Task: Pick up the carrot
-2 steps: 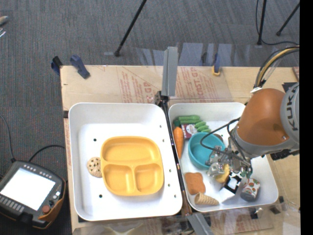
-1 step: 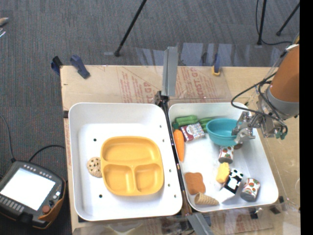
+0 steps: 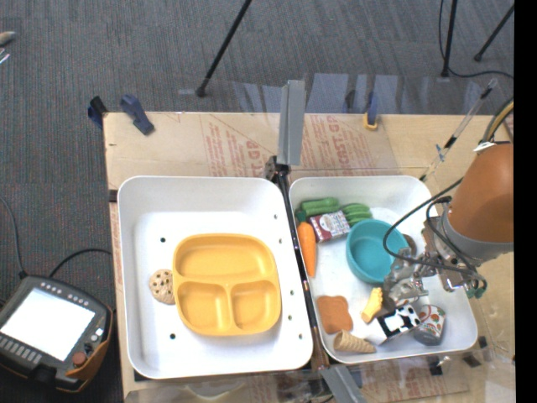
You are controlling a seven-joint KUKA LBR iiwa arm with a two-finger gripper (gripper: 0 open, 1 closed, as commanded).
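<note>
1. The carrot (image 3: 308, 248) is a slim orange piece, wider at its upper end and tapering downward. It lies lengthwise in the right bin (image 3: 394, 185), against that bin's left wall, just below and left of the red packet (image 3: 331, 225).
2. Bins: two, side by side. The left bin (image 3: 138, 309) holds one yellow tray (image 3: 226, 283) with three compartments and one cookie (image 3: 162, 286) touching the tray's left edge.
3. Right bin contents, counted:
   - one carrot;
   - two green pieces (image 3: 337, 208) at the upper left, beside the red packet;
   - one red packet;
   - one teal bowl (image 3: 373, 251) near the middle;
   - one brown toast-like piece (image 3: 335, 313) at the lower left;
   - one cone (image 3: 353, 342) along the bottom wall;
   - one small yellow piece (image 3: 372, 306) below the bowl;
   - a black-and-white item (image 3: 403, 319) and a grey item (image 3: 430, 326) at the lower right; what they are cannot be told.
4. The gripper (image 3: 409, 285) is low over the right half of the right bin, just right of the bowl and above the black-and-white item. It is well apart from the carrot, with the bowl between them.
5. Finger state: cannot be told. The wrist, cables and clutter obscure the tips, so neither the opening nor any contact is readable. Nothing is visibly held.
</note>
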